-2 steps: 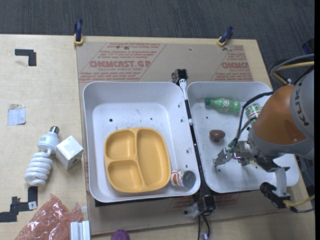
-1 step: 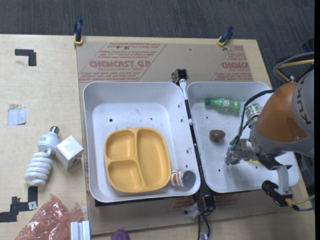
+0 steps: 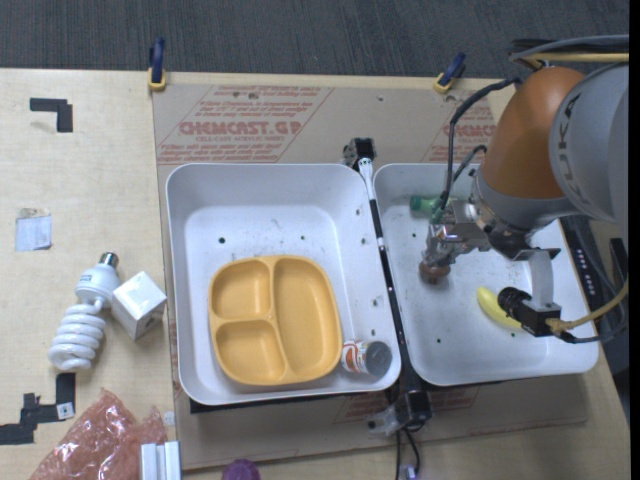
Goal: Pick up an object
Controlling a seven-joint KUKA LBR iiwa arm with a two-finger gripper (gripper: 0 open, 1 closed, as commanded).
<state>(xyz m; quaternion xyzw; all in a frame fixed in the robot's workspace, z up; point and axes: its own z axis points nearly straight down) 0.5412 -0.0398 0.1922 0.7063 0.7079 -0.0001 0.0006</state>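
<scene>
My gripper point(image 3: 440, 250) reaches down into the right bin point(image 3: 440, 358), near its left middle. Directly under its tip lies a small brown object point(image 3: 433, 272); whether the two touch is unclear. A yellow banana-shaped item point(image 3: 492, 307) lies to the right of it, partly under the arm's cabling. A small green object point(image 3: 424, 205) sits near the bin's back left corner. The grey arm with its orange band point(image 3: 535, 138) covers the bin's back right part.
The left bin point(image 3: 190, 268) holds a yellow divided plate point(image 3: 273, 320) and a small capped jar point(image 3: 366, 357) in its front right corner. Outside on the bench at left are a spiral light bulb point(image 3: 80, 318), a white cube point(image 3: 138, 304) and a pink mesh bag point(image 3: 95, 436).
</scene>
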